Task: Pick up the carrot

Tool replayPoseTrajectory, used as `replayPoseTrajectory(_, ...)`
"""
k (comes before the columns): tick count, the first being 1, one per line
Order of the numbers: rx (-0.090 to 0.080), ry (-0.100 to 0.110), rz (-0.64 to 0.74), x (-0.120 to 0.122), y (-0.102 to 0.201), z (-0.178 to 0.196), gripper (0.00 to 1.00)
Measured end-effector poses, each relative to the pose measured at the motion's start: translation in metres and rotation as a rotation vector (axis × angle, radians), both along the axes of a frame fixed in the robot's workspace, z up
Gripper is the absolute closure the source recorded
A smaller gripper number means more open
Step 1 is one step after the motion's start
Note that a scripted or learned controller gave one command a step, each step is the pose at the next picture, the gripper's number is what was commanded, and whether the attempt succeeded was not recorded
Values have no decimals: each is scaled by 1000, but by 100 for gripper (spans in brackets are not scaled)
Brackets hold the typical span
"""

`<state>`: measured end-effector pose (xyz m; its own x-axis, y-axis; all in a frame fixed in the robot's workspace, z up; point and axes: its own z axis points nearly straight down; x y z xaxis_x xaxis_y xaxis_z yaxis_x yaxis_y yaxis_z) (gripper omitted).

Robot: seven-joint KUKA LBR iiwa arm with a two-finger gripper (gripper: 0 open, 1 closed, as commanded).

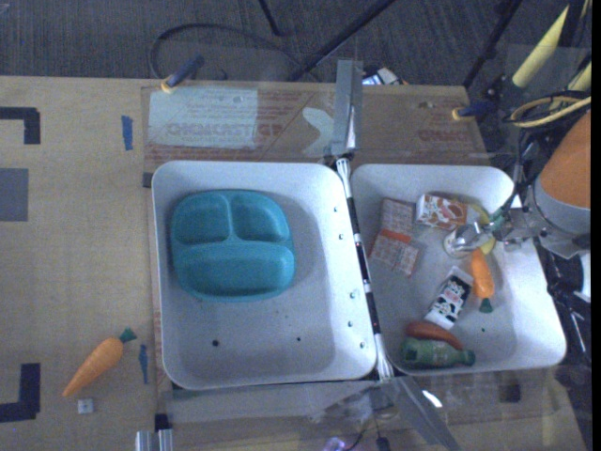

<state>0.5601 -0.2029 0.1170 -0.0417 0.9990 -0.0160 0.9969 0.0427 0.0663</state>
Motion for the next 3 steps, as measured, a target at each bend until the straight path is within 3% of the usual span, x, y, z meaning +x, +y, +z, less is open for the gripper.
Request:
replayPoseTrajectory(1,11,50,21,27,76,-19,0)
replayPoseTrajectory(2,0,48,250,-29,47,-24,0)
replayPoseTrajectory(3,1,45,248,-28,47,-13,100)
